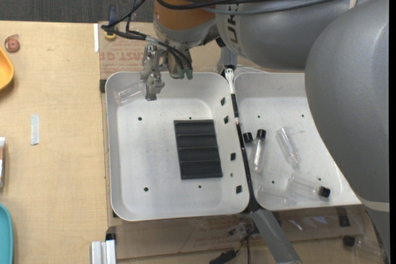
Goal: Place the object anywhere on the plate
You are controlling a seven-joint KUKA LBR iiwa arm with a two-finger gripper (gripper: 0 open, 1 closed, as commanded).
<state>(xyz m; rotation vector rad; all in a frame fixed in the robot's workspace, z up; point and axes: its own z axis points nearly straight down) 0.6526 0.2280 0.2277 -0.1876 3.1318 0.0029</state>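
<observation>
Though tilted, vial (128, 94) (clear) lengthwise left-right.

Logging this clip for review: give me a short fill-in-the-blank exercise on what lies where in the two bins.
1. The black ridged plate lies in the ____ bin.
2. The hand hangs over that bin's ____ left corner.
3. A clear tube lies just ____ of the hand.
4. Several clear tubes with black caps lie in the ____ bin.

Missing words: left; far; left; right

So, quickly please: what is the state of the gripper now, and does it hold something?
Gripper: above the far left corner of the left bin, beside a clear vial; open or shut cannot be told, and no grasp is visible.
</observation>
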